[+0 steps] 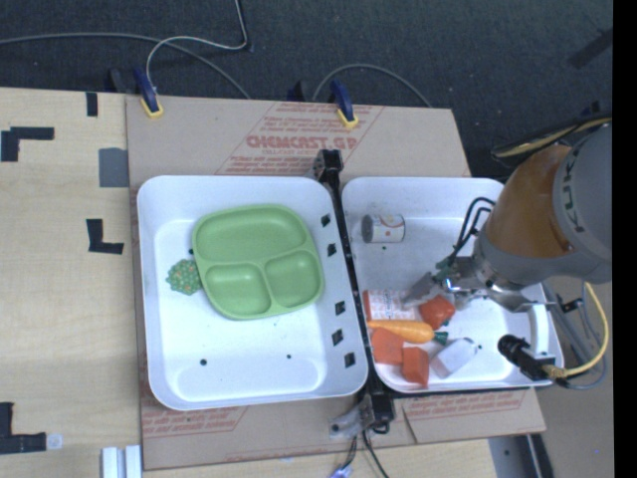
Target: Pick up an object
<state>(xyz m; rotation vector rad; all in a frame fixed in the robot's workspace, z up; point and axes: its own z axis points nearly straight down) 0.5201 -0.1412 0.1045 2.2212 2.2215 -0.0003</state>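
hand (445, 279): low in the right bin (418, 192), whether open or closed cannot be told
red piece (436, 313): just near-left of the hand, possibly touching
carrot (400, 331): long axis left to right, beside the red piece
hidden: fingertips blurred against clutter; contact unconfirmed
left bin (159, 267): green plate (259, 261), well apart

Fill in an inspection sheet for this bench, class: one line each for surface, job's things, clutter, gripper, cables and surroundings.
Surface: cardboard sheet under two white bins, the left bin and the right bin.
Job's things: in the right bin, a carrot, red pieces, a small white cylinder and a white block.
Clutter: green divided plate and green spiky ball in the left bin.
Gripper: gripper low over the right bin's pile.
Cables: grey cables behind; two clamps.
Surroundings: dark carpet.
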